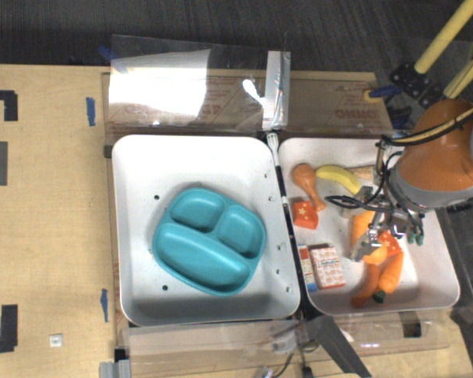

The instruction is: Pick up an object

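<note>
Fingers of the gripper [372, 239]: state cannot be told, metal tips blurred among the toys. Position: low in the right bin [437, 290], over an orange carrot [381, 276]. Carrot: directly below and just nearer than the tips, long axis running near-left to far-right. Banana [337, 179] and boxes [323, 266] lie further left.

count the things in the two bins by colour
teal: 1, divided plate in the left bin
yellow: 1, banana
orange: 3, drumstick, carrot, a piece by the end effector
red: 2, small block, small box
total: 7
</note>
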